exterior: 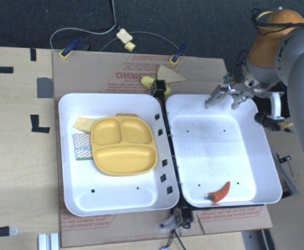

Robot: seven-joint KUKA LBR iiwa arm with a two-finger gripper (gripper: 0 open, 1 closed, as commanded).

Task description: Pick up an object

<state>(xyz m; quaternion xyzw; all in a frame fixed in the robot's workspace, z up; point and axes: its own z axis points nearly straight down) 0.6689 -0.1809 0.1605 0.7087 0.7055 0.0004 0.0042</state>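
Left bin [68, 139] held a yellow divided plate [124, 145], with a small patterned card [82, 146] and a pale yellow piece [83, 123] tucked at its left edge. Right bin [261, 155] had one red-orange chili pepper [220, 192] at its near edge. Gripper [225, 99] hovered over the right bin's far rim, fingers spread apart, nothing between them. Pick looked not yet started: no object lifted, pepper well apart from gripper. Bins sat on brown cardboard [136, 72] over a light wood bench [16, 155]; dark floor [37, 9] beyond, with cables [110, 14].
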